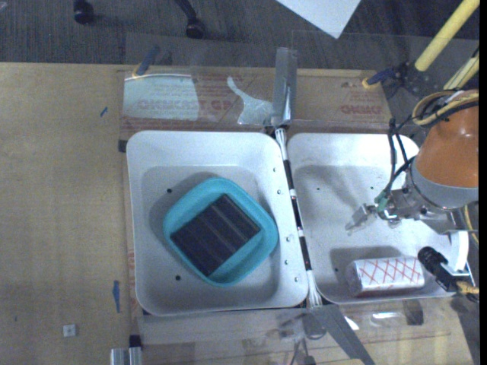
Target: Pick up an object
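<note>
In the right bin a white box with a red criss-cross pattern lies on its side near the front wall. My gripper reaches in from the right and sits over the middle of this bin, behind the box and apart from it. The left bin holds a teal square dish, turned at an angle, with a dark ribbed block inside it.
A metal divider separates the two bins. Behind them lies flat cardboard with a clear plastic sheet. A yellow rod and cables stand at the back right.
</note>
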Robot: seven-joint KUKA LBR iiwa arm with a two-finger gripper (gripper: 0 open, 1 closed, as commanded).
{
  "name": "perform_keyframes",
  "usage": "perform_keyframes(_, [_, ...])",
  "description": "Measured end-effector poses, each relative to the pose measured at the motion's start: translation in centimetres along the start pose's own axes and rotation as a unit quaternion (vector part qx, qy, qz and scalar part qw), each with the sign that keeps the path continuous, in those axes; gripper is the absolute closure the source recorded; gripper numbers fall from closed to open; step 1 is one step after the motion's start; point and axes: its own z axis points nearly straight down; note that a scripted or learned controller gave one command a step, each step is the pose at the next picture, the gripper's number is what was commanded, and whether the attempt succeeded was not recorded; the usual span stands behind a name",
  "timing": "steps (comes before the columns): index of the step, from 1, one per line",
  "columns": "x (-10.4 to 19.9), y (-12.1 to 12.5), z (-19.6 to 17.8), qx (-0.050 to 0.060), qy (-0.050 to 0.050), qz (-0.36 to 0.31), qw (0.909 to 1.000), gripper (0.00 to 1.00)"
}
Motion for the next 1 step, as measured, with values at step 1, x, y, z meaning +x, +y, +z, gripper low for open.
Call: perform_keyframes(1, [-6.62,-2.94,7.44,-0.003,-0.002,-0.08,0.9968,0.0])
